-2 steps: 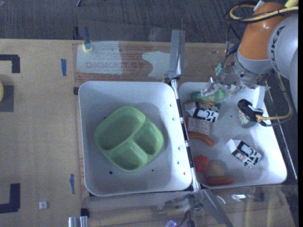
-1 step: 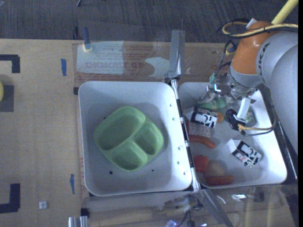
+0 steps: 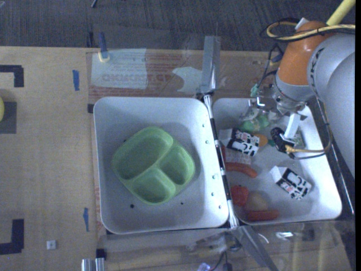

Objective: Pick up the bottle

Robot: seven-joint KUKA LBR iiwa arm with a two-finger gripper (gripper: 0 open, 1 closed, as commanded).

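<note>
Gripper (image 3: 260,113) low in right bin (image 3: 333,208), upper end; whether fingers spread or closed, cannot tell. Bottle not clearly identifiable; greenish clear shape (image 3: 255,116) right at fingertips may be it, long axis unreadable.

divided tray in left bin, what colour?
Light green: the divided tray in the left bin, plain in the camera view.

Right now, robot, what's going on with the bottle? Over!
Gripper low at the right bin's back edge, over a greenish clear thing, maybe the bottle; grasp unconfirmed. Two cow-print cartons close by. Green tray in left bin.
</note>
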